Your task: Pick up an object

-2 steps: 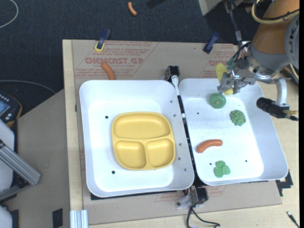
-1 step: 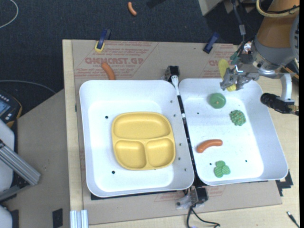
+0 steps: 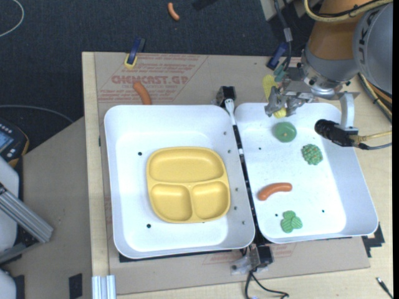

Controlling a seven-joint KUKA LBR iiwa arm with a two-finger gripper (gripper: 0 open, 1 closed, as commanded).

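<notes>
Reaching in over the far right corner of the desk [image 3: 100, 73], the grey and orange arm hangs its end effector [image 3: 282, 106] just above the far left corner of the right bin [image 3: 358, 185]. I cannot tell if it is apart or together, or if it holds anything; something small and yellow [image 3: 280, 112] shows right at its tip. A round green piece [image 3: 285, 132] lies in the right bin just below the end effector, near the far edge. A bumpy green piece [image 3: 312, 154] lies a little to the right of it. An orange sausage [image 3: 274, 191] lies in the middle of that bin, close to its left wall. Another leafy green piece [image 3: 290, 222] sits near the front edge. In the left bin [image 3: 121, 167] rests a yellow plate [image 3: 187, 184] with three parts. One more orange sausage [image 3: 143, 93] lies on the desk beyond the left bin, near the far edge.
</notes>
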